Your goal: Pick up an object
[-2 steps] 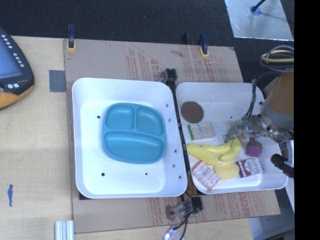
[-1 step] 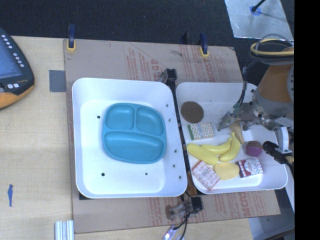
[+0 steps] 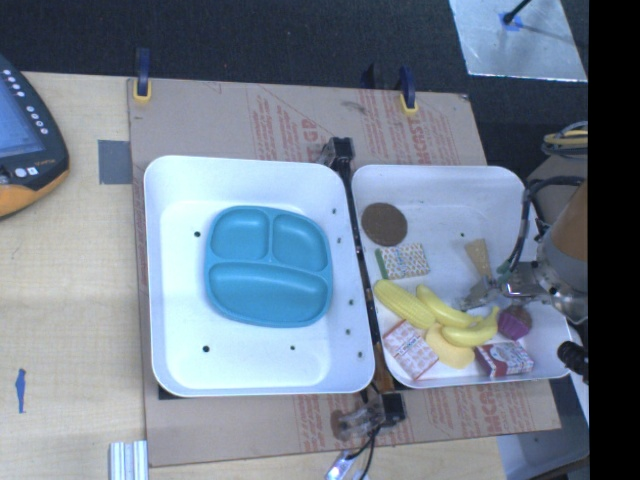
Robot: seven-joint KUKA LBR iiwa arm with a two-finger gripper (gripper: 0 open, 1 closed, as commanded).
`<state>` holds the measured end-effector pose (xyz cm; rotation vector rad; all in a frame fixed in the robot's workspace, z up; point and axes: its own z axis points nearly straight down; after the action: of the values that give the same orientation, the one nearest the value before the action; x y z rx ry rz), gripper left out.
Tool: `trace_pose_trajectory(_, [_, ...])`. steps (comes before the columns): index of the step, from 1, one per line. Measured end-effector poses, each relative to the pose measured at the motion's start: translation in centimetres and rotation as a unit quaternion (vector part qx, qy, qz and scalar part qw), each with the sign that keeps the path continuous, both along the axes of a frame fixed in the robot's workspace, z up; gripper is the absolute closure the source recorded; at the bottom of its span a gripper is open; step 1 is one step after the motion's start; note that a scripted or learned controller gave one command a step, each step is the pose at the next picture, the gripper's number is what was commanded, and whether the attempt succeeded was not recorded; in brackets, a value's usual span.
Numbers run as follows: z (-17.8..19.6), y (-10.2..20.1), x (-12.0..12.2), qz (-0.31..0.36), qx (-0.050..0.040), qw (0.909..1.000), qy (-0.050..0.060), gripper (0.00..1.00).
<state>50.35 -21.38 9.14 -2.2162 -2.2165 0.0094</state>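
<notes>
The right bin [image 3: 440,183] holds several small items. A brown disc [image 3: 385,224] lies at its back left, with a patterned little box [image 3: 404,261] just in front of it. Yellow bananas [image 3: 438,311] lie across the middle, above a red-and-white packet [image 3: 408,350]. A purple piece [image 3: 515,323] and a red box [image 3: 505,360] sit at the front right. A tan piece [image 3: 478,258] lies further back. My gripper [image 3: 485,296] reaches in from the right, low over the bin, right at the bananas' right end and beside the purple piece.
The left bin [image 3: 160,268] holds a blue divided plate [image 3: 268,266]. A handheld control pendant [image 3: 25,138] rests on the bench at the far left. Clamps [image 3: 405,88] pin the cardboard under the bins at the back.
</notes>
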Motion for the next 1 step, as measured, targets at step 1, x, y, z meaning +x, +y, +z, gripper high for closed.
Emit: trace_pose_trajectory(1, [0.15, 0.26, 7.78, 0.004, -0.0012, 1.0, -0.007, 0.0])
